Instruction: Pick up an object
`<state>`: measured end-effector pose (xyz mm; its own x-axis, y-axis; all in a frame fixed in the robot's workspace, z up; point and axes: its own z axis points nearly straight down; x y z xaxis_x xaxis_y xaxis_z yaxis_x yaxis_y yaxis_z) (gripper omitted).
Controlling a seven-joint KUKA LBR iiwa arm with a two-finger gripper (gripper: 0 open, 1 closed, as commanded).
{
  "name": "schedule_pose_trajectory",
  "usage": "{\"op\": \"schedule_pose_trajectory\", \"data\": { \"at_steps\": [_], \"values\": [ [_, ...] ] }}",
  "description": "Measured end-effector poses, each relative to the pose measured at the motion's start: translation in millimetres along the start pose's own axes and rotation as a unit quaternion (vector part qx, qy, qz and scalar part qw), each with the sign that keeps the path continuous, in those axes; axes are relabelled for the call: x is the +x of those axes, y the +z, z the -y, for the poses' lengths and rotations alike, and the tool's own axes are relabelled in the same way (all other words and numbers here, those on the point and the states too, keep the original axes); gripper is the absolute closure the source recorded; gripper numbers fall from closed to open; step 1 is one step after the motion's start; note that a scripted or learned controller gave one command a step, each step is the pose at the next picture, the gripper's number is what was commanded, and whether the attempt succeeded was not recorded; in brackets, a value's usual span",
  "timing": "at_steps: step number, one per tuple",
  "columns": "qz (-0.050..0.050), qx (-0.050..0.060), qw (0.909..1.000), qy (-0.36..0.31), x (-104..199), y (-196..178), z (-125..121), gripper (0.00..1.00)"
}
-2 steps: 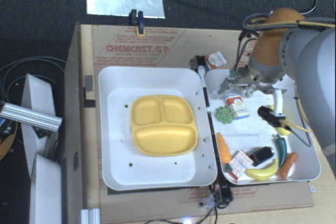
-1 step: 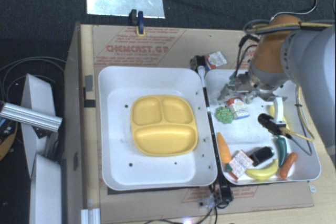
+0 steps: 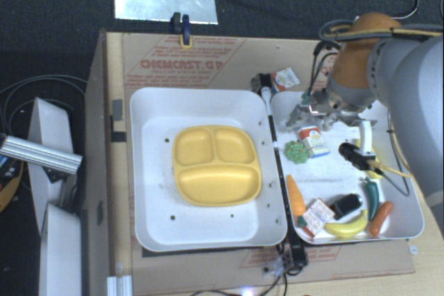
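- Small red-and-white carton (image 3: 313,141) lies in the right bin (image 3: 402,218), upper middle of that bin, just beside a green leafy clump (image 3: 297,152) to its lower left; it is the object nearest my claw (image 3: 313,114).
- My claw hovers just above the carton at centre right of the frame; whether it is spread or closed I cannot tell, and I see nothing caught in it.
- To do this well, I judge I should come straight down over the carton, clear of the bin's dividing wall on the left.
- I'd keep off the green clump so only one thing gets pinched.
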<state>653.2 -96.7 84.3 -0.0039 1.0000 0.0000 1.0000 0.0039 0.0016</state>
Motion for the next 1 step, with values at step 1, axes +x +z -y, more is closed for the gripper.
{"op": "schedule_pose_trajectory", "data": {
  "at_steps": [1],
  "values": [
    [0.0,0.0,1.0,0.001,4.0,-0.4,19.7,0.0]
  ]
}}
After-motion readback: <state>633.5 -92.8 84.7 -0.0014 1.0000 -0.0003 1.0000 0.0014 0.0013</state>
